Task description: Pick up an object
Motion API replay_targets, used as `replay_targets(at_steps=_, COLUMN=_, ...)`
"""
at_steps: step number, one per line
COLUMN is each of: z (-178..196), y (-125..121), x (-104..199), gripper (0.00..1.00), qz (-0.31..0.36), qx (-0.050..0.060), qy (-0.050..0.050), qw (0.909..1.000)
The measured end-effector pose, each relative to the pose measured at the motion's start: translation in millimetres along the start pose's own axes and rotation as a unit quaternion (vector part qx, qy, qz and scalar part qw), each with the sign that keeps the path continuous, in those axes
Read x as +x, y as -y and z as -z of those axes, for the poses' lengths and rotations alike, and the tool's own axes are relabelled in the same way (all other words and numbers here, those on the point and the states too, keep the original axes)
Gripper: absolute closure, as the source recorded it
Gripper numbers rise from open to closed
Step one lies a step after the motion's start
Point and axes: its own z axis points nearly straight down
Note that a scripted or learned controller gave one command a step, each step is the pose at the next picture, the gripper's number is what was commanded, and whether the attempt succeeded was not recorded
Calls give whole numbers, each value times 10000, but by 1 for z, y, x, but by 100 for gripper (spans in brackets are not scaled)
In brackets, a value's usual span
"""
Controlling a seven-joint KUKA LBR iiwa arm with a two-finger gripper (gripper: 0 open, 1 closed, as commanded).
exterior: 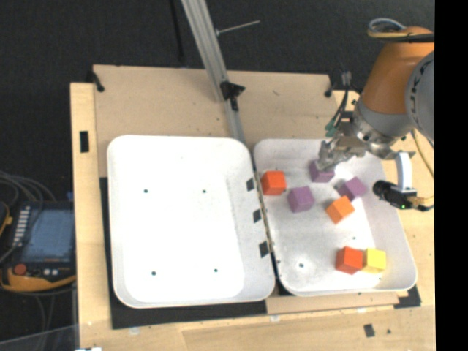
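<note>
writing: nothing you can read on the blocks or bins from up here. your gripper (pixel 330 154) sits low in the right bin (pixel 322 280), right over the purple block (pixel 319 171) at the back, touching or nearly so. whether it grips that block, you cannot tell. near it lie two more purple blocks (pixel 300 198) (pixel 354 188), an orange block (pixel 273 182) by the divider, another orange block (pixel 339 209), and an orange-red block (pixel 350 259) touching a yellow block (pixel 375 259). the left bin (pixel 124 196) sits alongside.

7 small blocks in the right bin (pixel 292 276): 3 purple (pixel 300 198), 3 orange (pixel 273 182), 1 yellow (pixel 376 259) by the near-right corner.
</note>
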Motion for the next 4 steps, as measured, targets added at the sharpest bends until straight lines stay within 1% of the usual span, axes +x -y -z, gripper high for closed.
replay_targets(at_steps=1, z=-1, y=11, x=54, gripper=100, qz=5, qx=1, qy=-9, qw=10000)
replay_targets(at_steps=2, z=8, y=33, x=98, gripper=100, qz=5, qx=0, qy=-12, qw=10000)
replay_targets(at_steps=3, z=26, y=40, x=145, gripper=100, qz=11, qx=-20, qy=-12, qw=10000)
replay_targets(at_steps=4, z=43, y=53, x=197, gripper=100, qz=18, qx=-23, qy=-15, qw=10000)
